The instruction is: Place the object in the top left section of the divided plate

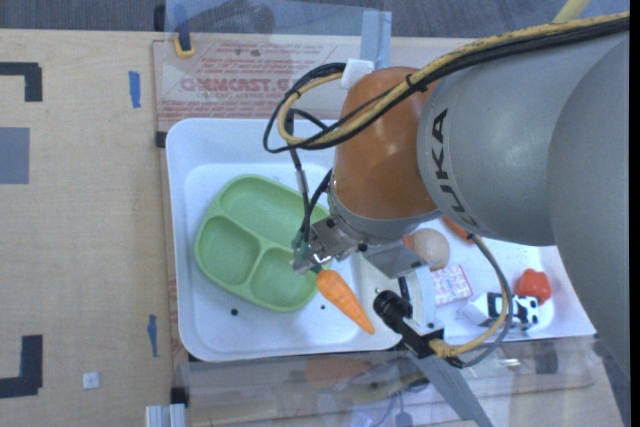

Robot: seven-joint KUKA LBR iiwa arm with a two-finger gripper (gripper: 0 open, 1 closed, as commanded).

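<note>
The grey arm [520, 135] fills the right of the frame above the wooden surface [80, 215]. A white bin [185, 155] at centre holds the green divided plate [245, 235]. Its jaws [312, 257] sit at the plate's right edge; their state cannot be told. The carrot [343, 300] lies just below them in the bin, beside the plate.

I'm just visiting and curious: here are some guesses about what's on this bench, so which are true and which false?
1. The divided plate is green. True.
2. The carrot lies inside the plate. False: it lies on the white bin floor by the plate's lower right rim.
3. The plate's sections hold no objects. True.
4. The arm's band is blue. False: it is orange.
5. The gripper sits at the plate's right edge. True.
</note>
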